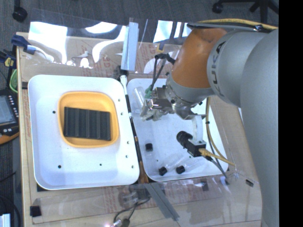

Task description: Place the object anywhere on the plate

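Small black pieces [162, 170] lie at the right bin's [156, 176] near edge. At ten o'clock, the yellow plate's [87, 100] long axis runs left-right.

A: What colour is the plate [88, 101]?

B: Yellow-orange rim, with a dark grey ribbed centre in lengthwise stripes.

A: And the bins?

B: Left bin [42, 141] and right bin [163, 145] are both white (glossy). The arm [236, 65] is grey with an orange band, and the small pieces [148, 146] are black.
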